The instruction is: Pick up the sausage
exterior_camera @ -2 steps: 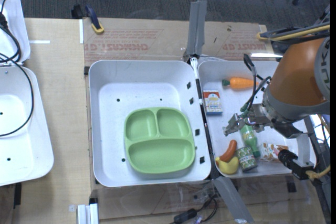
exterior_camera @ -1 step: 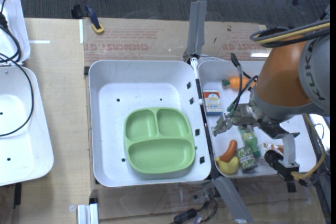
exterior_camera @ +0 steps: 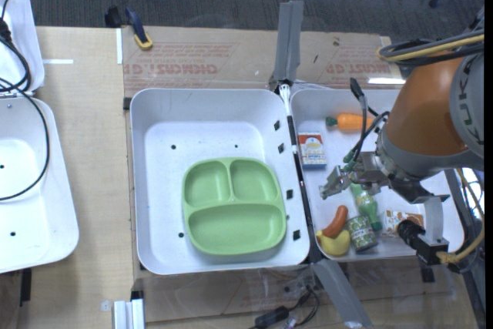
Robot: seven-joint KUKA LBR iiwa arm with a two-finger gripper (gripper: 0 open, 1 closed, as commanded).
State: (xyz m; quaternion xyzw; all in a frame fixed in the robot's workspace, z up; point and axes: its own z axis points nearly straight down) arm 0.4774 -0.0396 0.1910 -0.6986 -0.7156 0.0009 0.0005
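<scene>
Sausage just below end effector

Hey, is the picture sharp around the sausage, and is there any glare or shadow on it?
Camera view: the sausage is small but fairly sharp, evenly lit, no glare; the gripper above it looks slightly soft; the green plate casts only a faint shadow.

Bench below me: pale wood surface, with a sheet of brown cardboard printed in red lettering laid across its far part. Two shallow white bins sit directly on it, side by side, walls touching. Left bin is the wider; right bin lies under my arm. A blue-and-yellow clamp rests at the cardboard's far left corner.
</scene>
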